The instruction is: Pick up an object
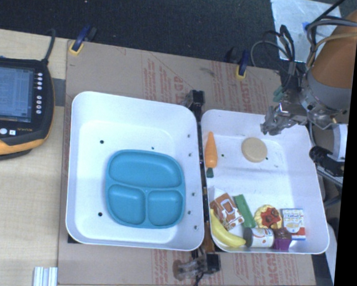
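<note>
A brown cardboard sheet (140, 79) covers the pale wooden bench (9, 204) and carries two shallow white bins. The left bin (86, 118) holds one blue divided plastic tray (144, 188). The right bin (311, 196) holds one orange carrot (210, 150) at its left edge, one round beige biscuit (254, 149) near its far edge and one yellow banana (223, 233) at its near-left corner. The gripper (274, 124) hangs over its far edge; whether open or closed I cannot tell.

A robotics lab: clamped cardboard (172, 76) covers the desk (14, 218), with a teach pendant (12, 107) at left and cabled arm (330, 66) far right.
</note>
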